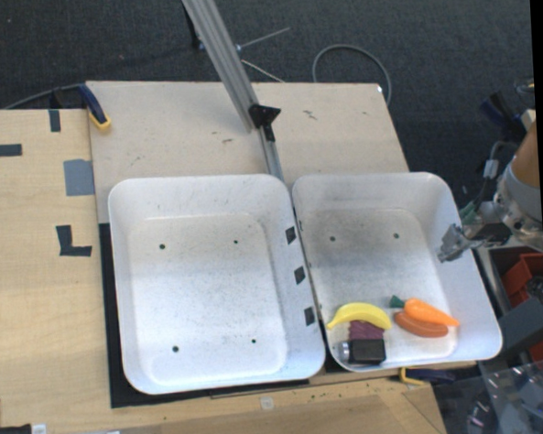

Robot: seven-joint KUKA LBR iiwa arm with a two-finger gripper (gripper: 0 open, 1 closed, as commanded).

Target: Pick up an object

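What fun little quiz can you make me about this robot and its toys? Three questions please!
1. True or false: the banana lies in the left bin.
2. Which toy lies nearest the right bin's right wall? A) banana B) carrot C) black block
3. Fill in: the gripper is at the right bin's ____ edge, away from the toys.

Key:
1. False; it lies in the right bin, near the front.
2. B
3. right
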